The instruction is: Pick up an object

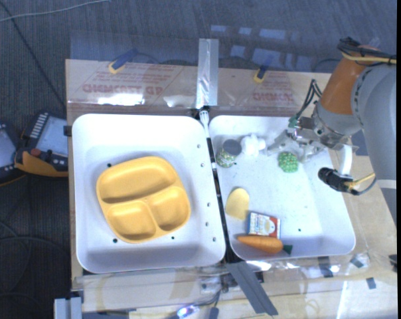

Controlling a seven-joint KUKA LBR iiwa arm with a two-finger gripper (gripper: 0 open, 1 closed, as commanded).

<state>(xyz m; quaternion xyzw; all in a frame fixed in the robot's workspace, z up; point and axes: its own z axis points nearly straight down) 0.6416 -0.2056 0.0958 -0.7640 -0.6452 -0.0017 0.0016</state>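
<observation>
My jaws (pixel 295 143) hang over the far part of the right bin (pixel 333 234), the metal linkage splayed out just above a small green knobbly ball (pixel 289 162), bumpy like a broccoli head. From this angle I cannot tell whether they are apart or together, and nothing shows clamped between them. My grey arm with its orange band (pixel 340 85) reaches in from the right, a black cable end looping beside it.

The right bin is shallow, smooth white plastic with rounded corners. In it, just left of my jaws, lies a soft white lumpy thing (pixel 252 143), and beside that a dark grey round piece (pixel 232 147) next to a small greenish ball (pixel 225 157) against the dividing wall. Nearer the middle sits a pale yellow, flat, rounded slice (pixel 238 203). Close to the near wall rests a small printed box (pixel 263 225), red and white, touching an orange carrot (pixel 259 244) with a green tip.

The left bin (pixel 87 131) carries 1 yellow plastic tray (pixel 143 198) with 3 shallow compartments, glossy and tilted at an angle.

Both bins sit on a table (pixel 87 78) topped with cardboard and clear film.
</observation>
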